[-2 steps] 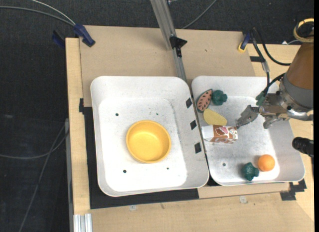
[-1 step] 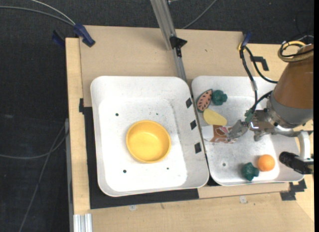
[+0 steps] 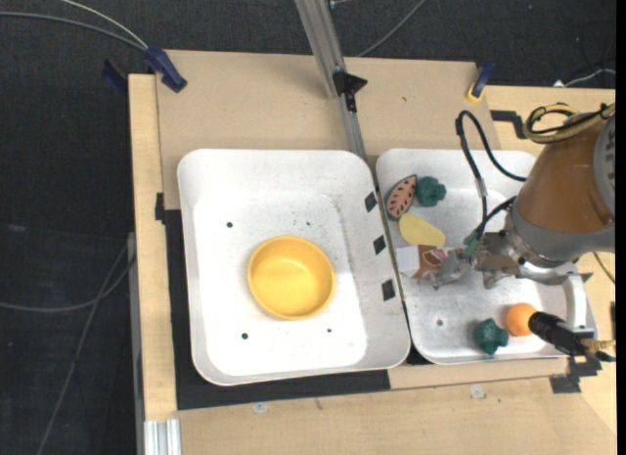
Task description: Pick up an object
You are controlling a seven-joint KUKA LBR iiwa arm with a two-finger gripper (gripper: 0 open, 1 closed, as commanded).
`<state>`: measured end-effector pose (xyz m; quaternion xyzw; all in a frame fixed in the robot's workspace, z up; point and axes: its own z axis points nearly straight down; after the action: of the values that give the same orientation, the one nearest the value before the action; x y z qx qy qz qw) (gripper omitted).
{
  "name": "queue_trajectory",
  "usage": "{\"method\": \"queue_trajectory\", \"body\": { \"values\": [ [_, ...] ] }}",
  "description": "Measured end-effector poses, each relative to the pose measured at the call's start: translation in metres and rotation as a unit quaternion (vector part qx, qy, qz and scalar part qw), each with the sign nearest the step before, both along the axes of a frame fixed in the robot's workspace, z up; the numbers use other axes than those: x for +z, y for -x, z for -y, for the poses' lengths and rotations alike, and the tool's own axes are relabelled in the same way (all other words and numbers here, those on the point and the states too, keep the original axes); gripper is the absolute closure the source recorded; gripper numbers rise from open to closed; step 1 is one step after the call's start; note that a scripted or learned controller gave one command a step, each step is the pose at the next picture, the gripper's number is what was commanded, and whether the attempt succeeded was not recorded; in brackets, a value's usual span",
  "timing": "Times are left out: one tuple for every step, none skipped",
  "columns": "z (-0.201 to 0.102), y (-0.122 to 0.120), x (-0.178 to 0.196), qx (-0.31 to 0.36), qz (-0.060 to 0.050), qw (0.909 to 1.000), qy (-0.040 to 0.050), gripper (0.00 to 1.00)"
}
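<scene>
Objects for picking lie in the right bin [image 3: 445, 341]: a yellow piece [image 3: 422, 230], a pink-and-green toy [image 3: 402, 195], a small brown item [image 3: 428, 260], and an orange-and-green toy carrot [image 3: 501, 328]. Nothing looks lifted yet, so the pick seems not yet done. The left bin [image 3: 210, 345] holds a yellow bowl [image 3: 290, 276]. Reaching in low from the right, the arm [image 3: 567, 194] sets its gripper [image 3: 448, 272] at the brown item; whether it is clenched I cannot tell.
</scene>
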<state>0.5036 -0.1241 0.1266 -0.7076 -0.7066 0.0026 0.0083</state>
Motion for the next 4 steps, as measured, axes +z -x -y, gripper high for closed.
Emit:
{"method": "queue_trajectory", "body": {
  "values": [
    [0.0, -0.002, 0.014, 0.0, 0.004, 1.0, 0.0, 1.0],
    [0.002, 0.001, 0.079, 0.001, 0.011, 0.9999, 0.0038, 1.0],
    [-0.004, -0.006, 0.142, 0.002, 0.012, 0.9999, 0.0034, 1.0],
    [-0.005, -0.006, 0.142, 0.002, 0.01, 0.9999, 0.0042, 1.0]
  ]
}}
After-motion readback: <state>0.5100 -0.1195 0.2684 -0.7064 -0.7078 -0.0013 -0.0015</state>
